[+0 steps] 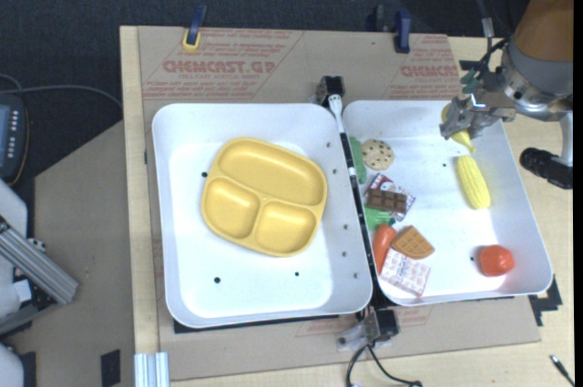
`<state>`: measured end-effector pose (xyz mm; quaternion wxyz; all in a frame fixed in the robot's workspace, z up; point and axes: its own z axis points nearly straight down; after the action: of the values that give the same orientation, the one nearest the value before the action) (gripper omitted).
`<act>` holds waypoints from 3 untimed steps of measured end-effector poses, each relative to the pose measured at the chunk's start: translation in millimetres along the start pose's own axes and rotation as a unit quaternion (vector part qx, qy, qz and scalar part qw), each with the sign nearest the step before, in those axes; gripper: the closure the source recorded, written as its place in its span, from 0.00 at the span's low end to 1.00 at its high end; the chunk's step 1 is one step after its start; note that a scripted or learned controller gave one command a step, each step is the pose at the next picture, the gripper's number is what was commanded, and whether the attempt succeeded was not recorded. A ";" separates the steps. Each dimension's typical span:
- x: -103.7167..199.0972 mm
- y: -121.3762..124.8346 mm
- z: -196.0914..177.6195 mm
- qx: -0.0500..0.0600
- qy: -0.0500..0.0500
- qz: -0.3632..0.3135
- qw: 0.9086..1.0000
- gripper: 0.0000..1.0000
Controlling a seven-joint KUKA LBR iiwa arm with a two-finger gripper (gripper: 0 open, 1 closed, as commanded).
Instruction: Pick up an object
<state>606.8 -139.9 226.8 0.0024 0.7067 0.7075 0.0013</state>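
My gripper [463,123] hangs over the far right part of the right bin [428,126], just beyond the corn cob [473,181]. A small yellow piece [463,140] shows right under the gripper; I cannot tell whether it is held or is lying in the bin. Also in the right bin are a cookie [378,155], a chocolate bar [387,198], a carrot [383,245], a waffle piece [413,242], a pink-and-white packet [404,272] and a red tomato [495,260].
The left bin [178,221] holds a yellow three-compartment plate [264,197]. A green item [356,159] lies against the divider between the bins. The arm's orange band [547,21] rises at the right edge. Clamps stand along the bench's far edge.
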 end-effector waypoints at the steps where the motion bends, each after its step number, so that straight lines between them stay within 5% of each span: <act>1: 53.3 -33.0 4.1 0.005 0.002 -0.002 1.000 1.00; 2: 104.6 -69.3 6.0 0.005 0.002 -0.002 1.000 1.00; 3: 108.3 -69.4 10.3 0.004 0.001 0.000 1.000 1.00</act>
<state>537.4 -31.7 215.9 -0.0015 0.7068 0.7074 -0.0006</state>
